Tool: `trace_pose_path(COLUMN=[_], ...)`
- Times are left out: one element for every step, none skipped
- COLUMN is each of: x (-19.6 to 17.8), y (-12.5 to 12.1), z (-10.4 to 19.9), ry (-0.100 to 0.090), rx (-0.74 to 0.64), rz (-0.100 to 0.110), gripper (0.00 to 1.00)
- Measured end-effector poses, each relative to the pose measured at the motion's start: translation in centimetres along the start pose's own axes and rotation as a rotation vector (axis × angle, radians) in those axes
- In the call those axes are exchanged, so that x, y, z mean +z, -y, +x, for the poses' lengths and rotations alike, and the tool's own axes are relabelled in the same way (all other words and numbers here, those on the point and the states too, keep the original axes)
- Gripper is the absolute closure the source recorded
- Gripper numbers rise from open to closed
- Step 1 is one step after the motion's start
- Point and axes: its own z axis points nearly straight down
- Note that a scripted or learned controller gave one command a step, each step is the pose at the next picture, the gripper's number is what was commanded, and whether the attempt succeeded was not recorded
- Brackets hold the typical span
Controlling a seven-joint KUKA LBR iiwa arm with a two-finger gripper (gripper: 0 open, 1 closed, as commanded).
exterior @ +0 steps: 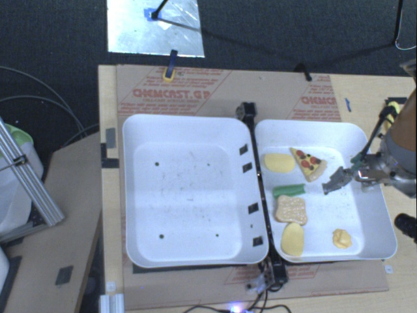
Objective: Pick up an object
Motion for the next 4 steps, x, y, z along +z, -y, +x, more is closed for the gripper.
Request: trace_pose_path(x=[15.5, -0.1, 1.4, -0.3], y=[0.4, -2.6, -6.1, -13.5], z=[4.0, 7.3, 14.9, 20.7], ry=[-0.002, 0.0, -0.004, -0.004], rx=[0.0, -0.006, -0.009, -0.006], rz=[-0.004, -0.018, -0.002, -0.006], gripper=[0.0, 0.0, 0.0, 0.0])
